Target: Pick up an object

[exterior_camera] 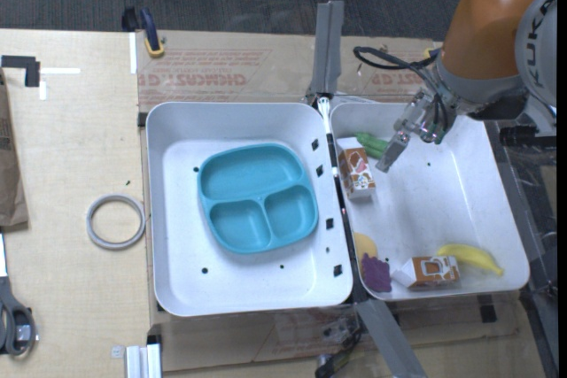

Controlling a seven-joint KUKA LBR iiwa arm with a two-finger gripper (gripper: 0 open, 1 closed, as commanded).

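Probably light and stiff, the small carton (356, 172) at seven o'clock from the gripper (392, 153) suits a pinch across its flat sides, though I cannot tell the claw's state.

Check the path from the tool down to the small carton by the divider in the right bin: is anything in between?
Nothing visible blocks it. The tool hangs just right of and above the small carton, with bare bin floor between them. A green item lies close beside the tool, behind the carton, not across the path.
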